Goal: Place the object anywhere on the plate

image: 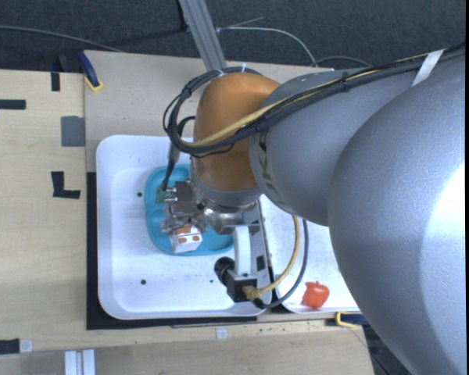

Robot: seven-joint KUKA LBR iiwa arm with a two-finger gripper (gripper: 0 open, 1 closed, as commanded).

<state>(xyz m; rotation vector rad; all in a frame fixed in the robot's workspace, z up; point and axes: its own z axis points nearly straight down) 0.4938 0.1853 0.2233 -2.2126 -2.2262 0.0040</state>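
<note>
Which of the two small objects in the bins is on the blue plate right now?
The white and orange block, lying on the blue plate in the left bin under the hand. The red object lies off the plate, further right.

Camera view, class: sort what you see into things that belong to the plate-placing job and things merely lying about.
Belonging to the job:
- blue plate
- small white and orange object on the plate
- pincer

Lying about:
- red object in the right bin
- black tape marks

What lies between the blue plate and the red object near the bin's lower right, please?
In the camera view, bare white bin floor and the arm's black fitting with its yellow cable separate blue plate from red object.
</note>
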